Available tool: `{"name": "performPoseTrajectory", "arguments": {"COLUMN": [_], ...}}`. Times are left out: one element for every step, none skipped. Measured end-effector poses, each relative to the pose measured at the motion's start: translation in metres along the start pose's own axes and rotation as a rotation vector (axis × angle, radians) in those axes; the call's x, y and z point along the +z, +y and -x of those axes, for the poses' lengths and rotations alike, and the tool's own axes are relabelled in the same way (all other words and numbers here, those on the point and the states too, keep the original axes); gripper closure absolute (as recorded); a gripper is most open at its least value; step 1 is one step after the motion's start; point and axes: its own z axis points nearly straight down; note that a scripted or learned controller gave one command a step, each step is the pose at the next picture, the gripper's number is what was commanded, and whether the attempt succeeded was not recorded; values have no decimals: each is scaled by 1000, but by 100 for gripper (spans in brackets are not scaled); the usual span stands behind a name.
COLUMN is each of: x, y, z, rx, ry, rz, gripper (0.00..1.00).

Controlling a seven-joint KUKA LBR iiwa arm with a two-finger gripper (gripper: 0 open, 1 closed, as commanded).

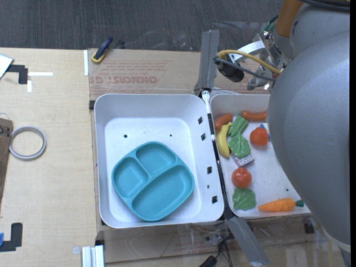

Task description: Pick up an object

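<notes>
A roll of tape (26, 142) lies on the bench (50, 110) at far left, well apart from the two white bins. The left bin (105, 149) carries a teal divided plate (153, 181), three compartments, set at a slant and lying flat on the bin floor.

Across the shared wall, the right bin (267, 177) holds the toy food, any piece of which would answer the task: a yellow banana (223, 141) against the divider, an orange sausage-like piece (222, 120) just above it, green leafy pieces (239, 138) beside it, another orange-red piece (254, 115) near the far wall, a round orange-red fruit (258, 136), a red tomato (241, 177) nearer the front, a green leaf (243, 198) just below it, and a carrot (276, 206) lying lengthwise along the near edge.

These look like light, hollow plastic, stiff and smooth, probably apt to skid or roll under a poor pinch. The round ones seem the most slippery; the carrot, taken across its thick middle, or the banana across its belly, appear the safer grips. The leaves lie flat and offer little to close on.

The grey arm (317, 149) looms over the bin's right side. Whether the claw is wide or narrow I cannot tell, and nothing is seen in its grasp.
</notes>
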Motion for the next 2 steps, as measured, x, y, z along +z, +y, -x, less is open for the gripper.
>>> {"name": "performPoseTrajectory", "arguments": {"x": [-80, 18], "y": [115, 74], "z": [23, 90], "rx": [-29, -2], "ry": [-1, -2], "rz": [-2, -2], "gripper": [0, 0]}}
